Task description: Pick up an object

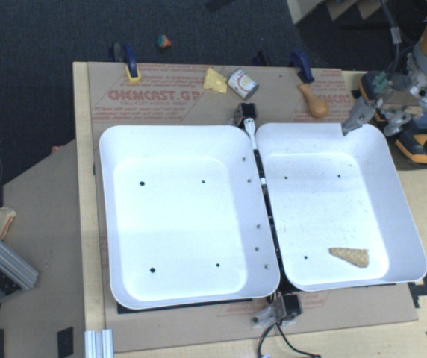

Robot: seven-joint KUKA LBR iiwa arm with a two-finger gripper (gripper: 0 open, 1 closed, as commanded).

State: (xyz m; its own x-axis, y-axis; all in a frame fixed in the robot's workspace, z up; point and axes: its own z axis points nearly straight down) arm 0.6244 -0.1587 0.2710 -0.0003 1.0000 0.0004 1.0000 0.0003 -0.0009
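Note:
A tan, wedge-shaped piece (348, 256) lies flat in the near right part of the right bin (393, 200). My gripper (374, 123) hangs over that bin's far right corner, well away from the wedge. Its two fingers (353, 120) are spread apart, open, and nothing sits between them. The left bin (116, 200) shows just its white floor with a few dark dots.
Behind the bins, on the brown board, lie a yellow chunk (215, 80), a small white box (242, 83) and a brown wooden handle-like piece (314, 101). Blue clamps (131, 62) stand at the board's far edge. A small ball (164, 42) rests on the dark floor.

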